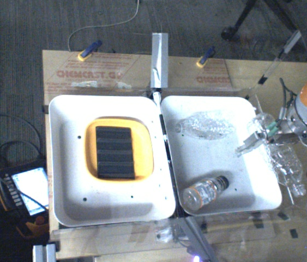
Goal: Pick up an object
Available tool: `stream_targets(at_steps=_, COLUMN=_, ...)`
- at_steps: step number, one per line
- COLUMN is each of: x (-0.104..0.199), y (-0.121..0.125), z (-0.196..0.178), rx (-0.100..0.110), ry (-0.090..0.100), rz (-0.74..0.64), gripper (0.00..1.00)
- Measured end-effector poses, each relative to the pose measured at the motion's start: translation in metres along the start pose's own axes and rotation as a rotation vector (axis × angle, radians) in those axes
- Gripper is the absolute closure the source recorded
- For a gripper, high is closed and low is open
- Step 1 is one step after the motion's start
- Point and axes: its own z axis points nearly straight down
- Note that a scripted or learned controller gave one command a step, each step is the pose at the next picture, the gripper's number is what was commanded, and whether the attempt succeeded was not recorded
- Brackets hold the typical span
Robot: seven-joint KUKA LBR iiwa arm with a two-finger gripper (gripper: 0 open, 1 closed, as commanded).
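Arm at the right bin's edge
The gripper [253, 141] hangs over the right bin's [227, 198] right rim, wrist tilted leftward.

White bins [66, 201], yellow tray [145, 152] with black ridged insert [114, 152], clear black-capped bottle [203, 191]

Bright, even overhead light blows out the white bins [60, 162]; surrounding floor [11, 42] stays dim and slightly soft.

one fixed overhead view, slanting down on both white bins [60, 162]
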Motion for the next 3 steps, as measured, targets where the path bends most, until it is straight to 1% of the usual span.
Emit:
stream_targets(at_steps=1, x=-0.042, y=-0.006, z=0.044, rx=0.0, ry=0.0, rz=-0.493, gripper=0.0)
stream_targets(at_steps=2, x=-0.025, y=-0.003, z=-0.039, rx=-0.002, ry=-0.004, rz=-0.393, gripper=0.0)
stream_targets(at_steps=3, x=0.031, y=0.004, z=0.136, rx=0.001, ry=0.0, rz=-0.261, gripper=0.0)
